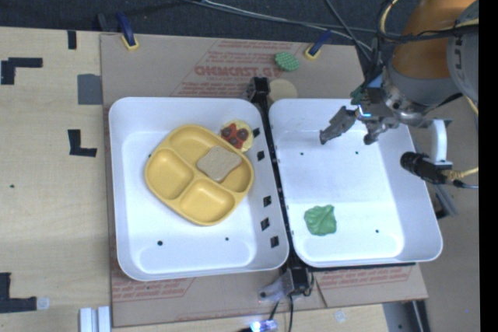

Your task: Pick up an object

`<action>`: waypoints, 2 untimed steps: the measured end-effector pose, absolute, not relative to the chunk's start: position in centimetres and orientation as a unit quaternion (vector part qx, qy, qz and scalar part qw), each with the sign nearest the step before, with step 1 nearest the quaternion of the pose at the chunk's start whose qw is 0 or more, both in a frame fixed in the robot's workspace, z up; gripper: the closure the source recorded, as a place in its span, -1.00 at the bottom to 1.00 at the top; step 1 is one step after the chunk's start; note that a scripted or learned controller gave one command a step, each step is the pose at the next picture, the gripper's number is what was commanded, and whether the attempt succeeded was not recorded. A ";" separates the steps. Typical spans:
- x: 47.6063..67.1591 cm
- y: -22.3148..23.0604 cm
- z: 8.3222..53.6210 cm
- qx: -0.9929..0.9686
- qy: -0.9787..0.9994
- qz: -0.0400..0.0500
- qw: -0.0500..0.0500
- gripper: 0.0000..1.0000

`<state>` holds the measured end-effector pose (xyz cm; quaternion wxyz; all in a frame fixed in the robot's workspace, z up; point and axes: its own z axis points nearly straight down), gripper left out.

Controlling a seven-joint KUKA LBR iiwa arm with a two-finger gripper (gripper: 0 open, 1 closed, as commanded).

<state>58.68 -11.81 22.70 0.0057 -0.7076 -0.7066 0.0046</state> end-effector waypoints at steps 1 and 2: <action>58.9 -11.8 23.4 -0.706 -0.708 0.001 0.001 -1.00; 58.8 -11.4 17.0 -0.707 -0.708 0.003 0.003 -1.00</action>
